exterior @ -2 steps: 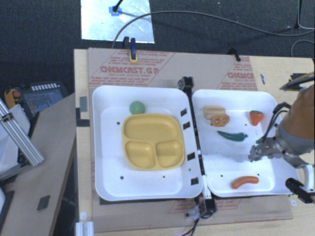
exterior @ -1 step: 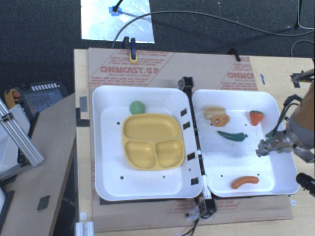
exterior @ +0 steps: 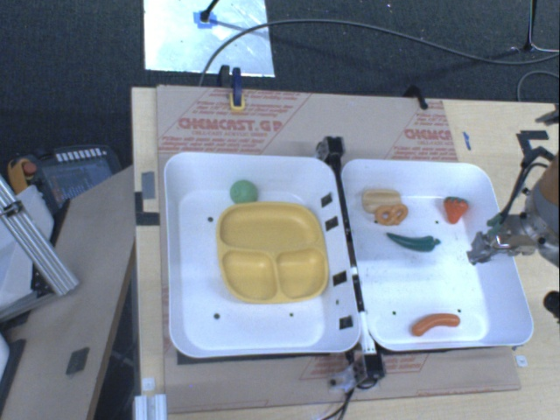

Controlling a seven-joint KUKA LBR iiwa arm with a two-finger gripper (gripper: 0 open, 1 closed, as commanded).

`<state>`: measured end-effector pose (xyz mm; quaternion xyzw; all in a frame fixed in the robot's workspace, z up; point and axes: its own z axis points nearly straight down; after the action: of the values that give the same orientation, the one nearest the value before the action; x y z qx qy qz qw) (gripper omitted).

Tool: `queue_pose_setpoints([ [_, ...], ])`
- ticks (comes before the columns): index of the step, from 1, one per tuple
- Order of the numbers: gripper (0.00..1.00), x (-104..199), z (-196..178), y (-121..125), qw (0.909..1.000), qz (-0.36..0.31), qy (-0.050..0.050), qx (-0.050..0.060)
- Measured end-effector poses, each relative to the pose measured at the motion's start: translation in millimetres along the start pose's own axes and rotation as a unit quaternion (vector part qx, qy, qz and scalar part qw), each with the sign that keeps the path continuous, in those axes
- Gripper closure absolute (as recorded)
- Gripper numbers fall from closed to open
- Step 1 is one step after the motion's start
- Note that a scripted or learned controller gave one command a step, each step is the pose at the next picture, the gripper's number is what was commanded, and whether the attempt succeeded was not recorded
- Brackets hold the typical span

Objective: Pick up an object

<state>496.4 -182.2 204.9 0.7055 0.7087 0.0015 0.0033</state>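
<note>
Gripper (exterior: 482, 250) low at right bin's (exterior: 516, 313) outer edge, finger state impossible to tell. Nearest target: green pepper (exterior: 413, 241), just inward of the gripper, long axis pointing roughly toward it. Strawberry (exterior: 455, 208) slightly farther, up-left.

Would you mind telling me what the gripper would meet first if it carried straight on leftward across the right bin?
Probably the dark green pepper: the gripper sits at the right white bin edge, roughly level with it. Its height is unclear, so it might pass over.

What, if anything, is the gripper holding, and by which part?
Nothing. The gripper sits at the right bin's right edge, apart from the green pepper and other items.
</note>
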Motion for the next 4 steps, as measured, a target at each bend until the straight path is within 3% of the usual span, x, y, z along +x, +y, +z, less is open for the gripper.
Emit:
queue_pose_setpoints([
  [1,1.0,3,-48,-5,1.0,0.0,0.0,0.0],
  [4,1.0,171,-48,48,1.0,-0.003,0.002,0.002],
])
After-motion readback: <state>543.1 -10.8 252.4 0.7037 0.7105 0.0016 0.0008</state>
